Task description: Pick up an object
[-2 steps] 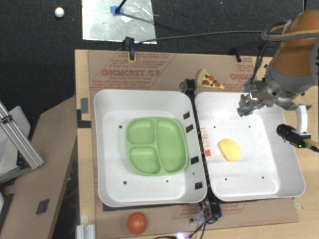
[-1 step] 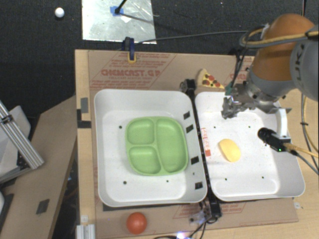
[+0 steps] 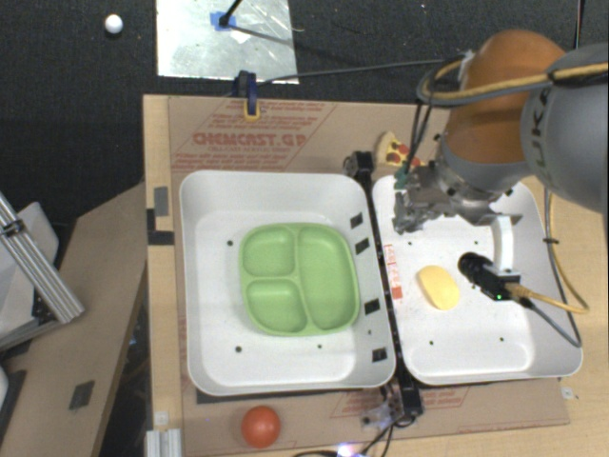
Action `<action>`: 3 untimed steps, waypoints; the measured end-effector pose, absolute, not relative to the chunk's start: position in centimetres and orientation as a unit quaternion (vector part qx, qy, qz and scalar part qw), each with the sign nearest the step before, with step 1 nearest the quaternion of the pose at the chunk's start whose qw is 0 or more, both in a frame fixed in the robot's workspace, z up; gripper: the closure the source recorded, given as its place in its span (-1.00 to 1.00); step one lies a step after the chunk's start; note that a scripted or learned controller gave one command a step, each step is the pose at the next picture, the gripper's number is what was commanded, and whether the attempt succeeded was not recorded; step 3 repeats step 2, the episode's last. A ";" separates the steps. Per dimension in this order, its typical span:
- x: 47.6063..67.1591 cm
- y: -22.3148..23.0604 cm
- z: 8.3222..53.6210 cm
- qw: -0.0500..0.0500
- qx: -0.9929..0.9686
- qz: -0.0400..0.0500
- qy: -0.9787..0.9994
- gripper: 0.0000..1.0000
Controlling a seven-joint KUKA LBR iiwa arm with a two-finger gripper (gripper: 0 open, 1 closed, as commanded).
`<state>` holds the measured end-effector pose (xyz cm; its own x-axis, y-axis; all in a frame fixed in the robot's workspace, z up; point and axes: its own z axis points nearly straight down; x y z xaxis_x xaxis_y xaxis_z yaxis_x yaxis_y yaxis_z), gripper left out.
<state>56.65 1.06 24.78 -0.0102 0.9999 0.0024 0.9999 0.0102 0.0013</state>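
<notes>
Gripper [image 3: 411,213] of the grey arm hangs over the far left part of the right bin [image 3: 476,355]; whether it is spread or closed cannot be told, and nothing shows in its hold. A smooth, pale yellow oval object [image 3: 439,287] lies near that bin's middle, apart from the gripper. A green divided plate [image 3: 297,278] sits in the left bin [image 3: 214,222].

green plate [image 3: 298,279] blocks mid L bin [image 3: 214,350], yellow obj [image 3: 439,287] mid R bin [image 3: 476,350], open floor nearside, arm [image 3: 561,131] over back
</notes>
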 end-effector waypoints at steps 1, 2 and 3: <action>56.2 5.3 24.0 0.000 -0.704 -0.001 -0.710 1.00; 55.1 10.6 24.4 0.000 -0.704 -0.001 -0.710 1.00; 55.1 10.6 24.4 0.000 -0.704 -0.001 -0.710 1.00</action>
